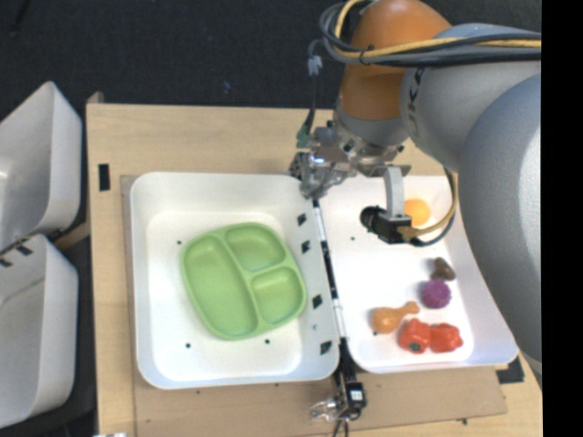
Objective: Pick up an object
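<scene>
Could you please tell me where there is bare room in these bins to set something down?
Left bin: bare floor rings the green plate, widest on its far and left sides. Right bin: a bare patch lies between the divider and the purple ball. Crowded: its near corner, with red toys and an orange piece.

Grey arm (pixel 496 126) (orange band (pixel 387 53))

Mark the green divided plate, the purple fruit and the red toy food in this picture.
green divided plate (pixel 214 288), camera view, floor of its large compartment.
purple fruit (pixel 436 293), camera view, its middle.
red toy food (pixel 417 336), camera view, its half nearer the plate.
</scene>
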You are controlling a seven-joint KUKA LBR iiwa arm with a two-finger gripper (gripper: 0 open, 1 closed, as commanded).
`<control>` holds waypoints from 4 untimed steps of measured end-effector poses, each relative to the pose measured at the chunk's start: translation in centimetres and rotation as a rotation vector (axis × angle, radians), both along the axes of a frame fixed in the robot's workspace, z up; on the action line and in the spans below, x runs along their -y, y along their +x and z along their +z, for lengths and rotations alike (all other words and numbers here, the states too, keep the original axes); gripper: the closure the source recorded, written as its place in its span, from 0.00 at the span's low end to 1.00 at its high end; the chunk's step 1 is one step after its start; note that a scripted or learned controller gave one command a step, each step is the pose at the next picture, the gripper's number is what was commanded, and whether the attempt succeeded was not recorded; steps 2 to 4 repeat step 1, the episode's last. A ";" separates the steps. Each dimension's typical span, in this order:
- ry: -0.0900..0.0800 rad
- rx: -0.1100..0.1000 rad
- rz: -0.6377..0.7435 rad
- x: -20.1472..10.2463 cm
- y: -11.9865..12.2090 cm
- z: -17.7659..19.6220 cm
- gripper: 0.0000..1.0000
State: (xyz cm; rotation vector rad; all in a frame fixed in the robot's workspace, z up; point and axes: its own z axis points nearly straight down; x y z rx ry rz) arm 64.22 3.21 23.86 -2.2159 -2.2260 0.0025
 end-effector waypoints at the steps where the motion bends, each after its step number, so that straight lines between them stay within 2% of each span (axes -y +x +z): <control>1: 0.000 0.001 0.000 -4.2 -0.7 -0.5 1.00; 4: 0.000 0.001 0.000 -4.2 -0.7 -0.5 1.00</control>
